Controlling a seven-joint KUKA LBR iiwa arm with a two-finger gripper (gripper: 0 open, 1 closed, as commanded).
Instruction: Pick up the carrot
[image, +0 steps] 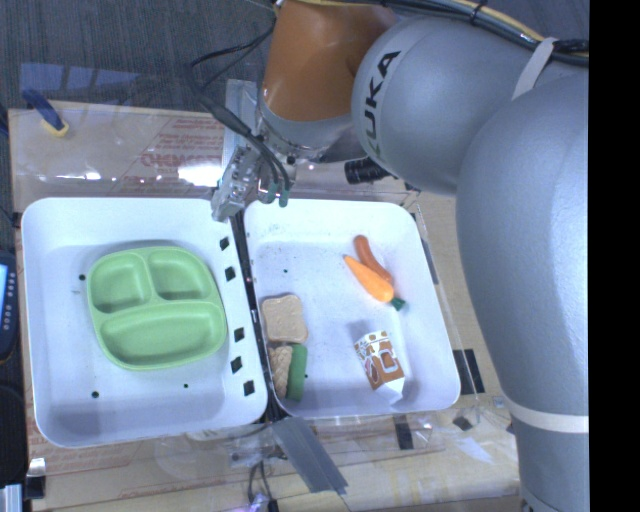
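The carrot (369, 280) is orange with a small green end. It lies in the right bin (330, 225), right of centre and pointing toward the near right. A darker orange-red sausage-like piece (369, 253) touches its far side. My gripper (243, 194) hangs over the far end of the divider between the two bins, well to the left of the carrot and farther back. Nothing is in it. The grey arm and its orange band fill the upper right.
A bread slice (284, 317), a second tan piece (280, 364) and a green stick (298, 371) lie near the right bin's front left. A printed packet (382, 362) sits in front of the carrot. The left bin (50, 230) holds a green divided plate (155, 305).
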